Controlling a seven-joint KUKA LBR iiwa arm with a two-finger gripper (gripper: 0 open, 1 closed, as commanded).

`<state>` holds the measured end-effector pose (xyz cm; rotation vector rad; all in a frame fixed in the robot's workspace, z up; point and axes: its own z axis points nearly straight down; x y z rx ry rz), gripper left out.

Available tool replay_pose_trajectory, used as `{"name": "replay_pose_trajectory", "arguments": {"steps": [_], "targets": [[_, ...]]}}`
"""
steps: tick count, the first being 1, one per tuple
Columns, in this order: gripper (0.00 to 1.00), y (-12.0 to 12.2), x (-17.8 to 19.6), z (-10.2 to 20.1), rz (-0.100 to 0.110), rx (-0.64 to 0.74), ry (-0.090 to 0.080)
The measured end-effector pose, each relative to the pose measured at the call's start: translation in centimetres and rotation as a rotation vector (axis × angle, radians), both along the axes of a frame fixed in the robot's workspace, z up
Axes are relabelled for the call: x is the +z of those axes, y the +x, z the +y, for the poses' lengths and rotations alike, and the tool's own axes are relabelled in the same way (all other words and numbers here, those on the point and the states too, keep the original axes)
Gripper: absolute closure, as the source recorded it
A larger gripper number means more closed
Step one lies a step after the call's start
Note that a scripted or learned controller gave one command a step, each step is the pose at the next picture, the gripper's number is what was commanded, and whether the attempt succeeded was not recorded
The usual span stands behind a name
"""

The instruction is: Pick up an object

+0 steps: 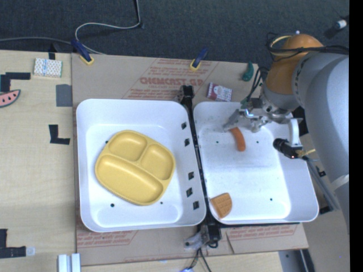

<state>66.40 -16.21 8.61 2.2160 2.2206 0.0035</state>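
Observation:
A small orange sausage-shaped piece (240, 139) lies in the upper middle of the right bin (295, 208). My gripper (243, 121) hovers at the back of that bin, just above the orange piece's upper end; whether it touches the piece is unclear. A tan toast-like piece (221, 204) rests in the right bin's front left corner. A yellow divided plate (135, 166) lies flat in the left bin (91, 208).
The grey arm with its orange band (289, 67) comes in over the right bin's back right corner. A small red packet (218, 92) lies on the cardboard behind the bins. Black clips line the divider (191, 163) between the bins.

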Motion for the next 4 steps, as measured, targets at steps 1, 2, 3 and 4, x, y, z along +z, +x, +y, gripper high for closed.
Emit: {"name": "replay_pose_trajectory", "arguments": {"steps": [1,2,3,4], "targets": [[1.00,0.0,1.0,0.0,0.001,0.001,-0.002],[1.00,-3.8,11.7,2.1,0.004,0.000,0.001],[1.00,-8.1,16.6,5.8,0.005,0.000,0.002],[1.00,-13.4,14.5,10.4,0.007,0.000,0.002]]}}
